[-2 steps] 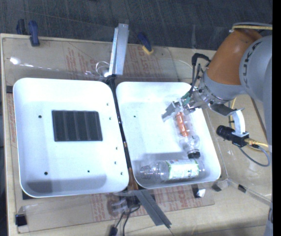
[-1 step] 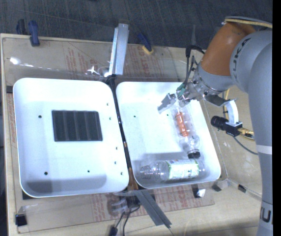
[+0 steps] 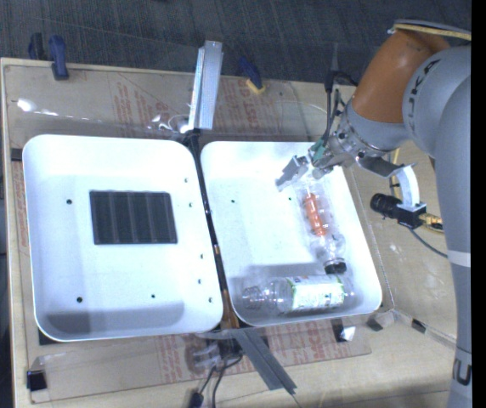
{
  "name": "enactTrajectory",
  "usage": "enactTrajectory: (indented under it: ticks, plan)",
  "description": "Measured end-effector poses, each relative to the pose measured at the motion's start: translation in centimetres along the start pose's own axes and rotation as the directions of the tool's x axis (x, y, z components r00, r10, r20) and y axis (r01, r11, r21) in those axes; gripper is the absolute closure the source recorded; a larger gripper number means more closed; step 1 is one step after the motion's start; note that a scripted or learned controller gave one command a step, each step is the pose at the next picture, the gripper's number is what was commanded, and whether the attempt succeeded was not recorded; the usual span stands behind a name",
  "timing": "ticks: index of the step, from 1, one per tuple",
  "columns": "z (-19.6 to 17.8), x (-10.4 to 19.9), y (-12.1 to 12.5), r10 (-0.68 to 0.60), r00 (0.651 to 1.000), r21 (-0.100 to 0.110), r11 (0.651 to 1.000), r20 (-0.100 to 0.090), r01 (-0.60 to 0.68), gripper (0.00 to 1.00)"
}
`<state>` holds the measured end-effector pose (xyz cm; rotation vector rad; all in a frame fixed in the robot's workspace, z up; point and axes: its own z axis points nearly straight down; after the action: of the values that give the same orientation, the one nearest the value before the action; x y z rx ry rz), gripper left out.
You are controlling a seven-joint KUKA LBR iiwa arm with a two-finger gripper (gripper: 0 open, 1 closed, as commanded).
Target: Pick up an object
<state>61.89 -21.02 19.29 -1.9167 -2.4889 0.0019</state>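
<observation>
Dark carpet lay behind a pale wooden surface [image 3: 107, 100] that bore two shallow white bins side by side. On the left, the left bin [image 3: 48, 228] held a dark ribbed panel [image 3: 132, 217] lying flat near its middle, with bare white floor all round it. Across the black seam between the bins, the right bin [image 3: 243, 228] carried the likely targets: a clear bottle with a pale label [image 3: 298, 295] lay on its side along the near wall, and a second clear bottle with orange contents [image 3: 318, 219] lay lengthwise toward the far right, its dark cap end near the first bottle. Just above that orange bottle's far end hung the pincer [image 3: 298, 170], low over the bin floor; whether its fingers were spread or pressed together I could not tell, and nothing showed between them. My judgement was that a clear, round bottle might roll or slip off on closing, the more so if caught near its end. The right wall stood near, leaving little side room, while the bin's left half offered open floor.
</observation>
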Motion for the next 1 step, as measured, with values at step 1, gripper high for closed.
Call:
enactTrajectory:
  ticks: [1]
  plan:
    - [-14.19,0.22,0.83,0.232,0.973,-0.001,0.973,0.001,-0.232,0.00]
